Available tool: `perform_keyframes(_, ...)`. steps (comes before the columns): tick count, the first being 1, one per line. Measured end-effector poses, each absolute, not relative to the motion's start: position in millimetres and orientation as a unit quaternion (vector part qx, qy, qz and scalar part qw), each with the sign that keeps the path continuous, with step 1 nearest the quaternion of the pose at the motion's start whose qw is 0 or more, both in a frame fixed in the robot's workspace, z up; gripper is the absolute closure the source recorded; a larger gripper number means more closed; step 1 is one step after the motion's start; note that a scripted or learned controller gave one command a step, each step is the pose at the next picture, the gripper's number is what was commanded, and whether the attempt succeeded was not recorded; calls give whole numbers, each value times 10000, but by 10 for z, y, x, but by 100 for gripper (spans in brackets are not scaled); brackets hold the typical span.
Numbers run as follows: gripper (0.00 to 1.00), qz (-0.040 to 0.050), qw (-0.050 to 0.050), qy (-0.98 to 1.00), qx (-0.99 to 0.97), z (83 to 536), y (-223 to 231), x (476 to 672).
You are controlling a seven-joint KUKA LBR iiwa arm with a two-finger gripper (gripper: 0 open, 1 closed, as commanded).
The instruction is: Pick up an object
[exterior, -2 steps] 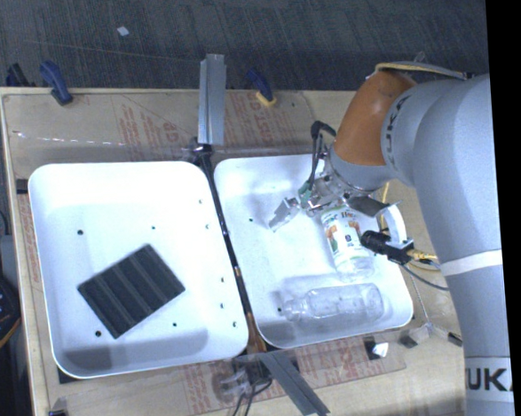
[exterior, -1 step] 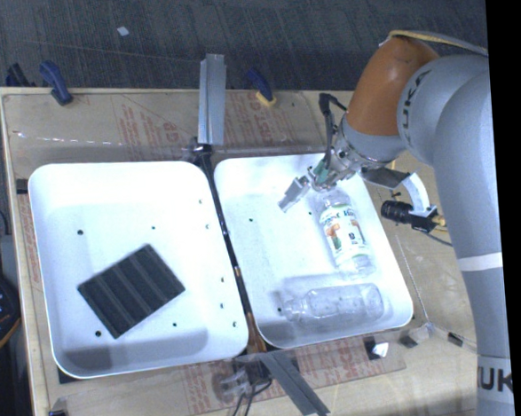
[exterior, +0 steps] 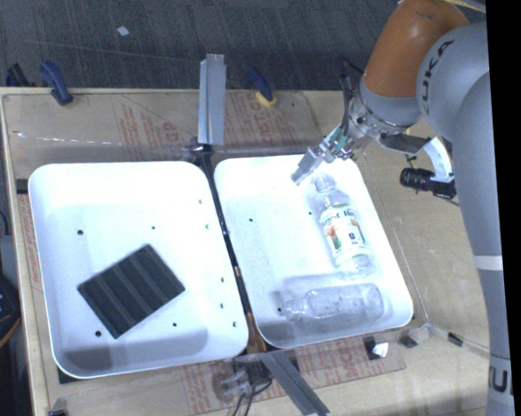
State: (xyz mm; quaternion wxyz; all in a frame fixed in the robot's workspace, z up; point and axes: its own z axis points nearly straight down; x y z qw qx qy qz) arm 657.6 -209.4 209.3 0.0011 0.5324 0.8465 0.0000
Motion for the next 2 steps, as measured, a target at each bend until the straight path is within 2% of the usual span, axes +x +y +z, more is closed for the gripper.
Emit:
perform_keyframes(1,0,-3,-8,8710,4914,1490,-2081,6317)
perform_keyframes(2,0,-1,6,8538,5206,1095,-1908,6548)
